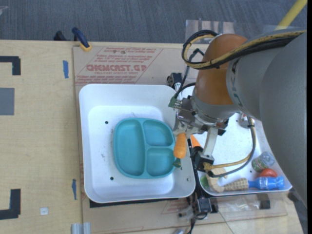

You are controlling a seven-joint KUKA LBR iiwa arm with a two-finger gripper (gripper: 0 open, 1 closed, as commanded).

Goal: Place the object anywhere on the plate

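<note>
- Two shallow white bins sit side by side on a light wooden bench (39, 145); the left bin (95, 130) and the right bin (241, 145) touch along their inner walls.
- A sheet of brown cardboard with red print (117, 65) lies under the left bin.
- Beyond the bench, the floor is a dark grey-blue carpet (122, 9).
- A teal plate with three compartments (141, 147) lies in the middle of the left bin.
- The grey arm with its orange band (219, 72) reaches in from the right and ends above the wall between the bins.
- The gripper (183, 133) points down just beside the right edge of the plate.
- An orange carrot (180, 146), nearly upright, sits at the gripper tip; its lower end is at the plate's right rim. I cannot tell if the fingers are closed on it.
- In the near corner of the right bin lie a blue bottle (267, 183), a red object (267, 172) and a beige ridged object (234, 185).
</note>
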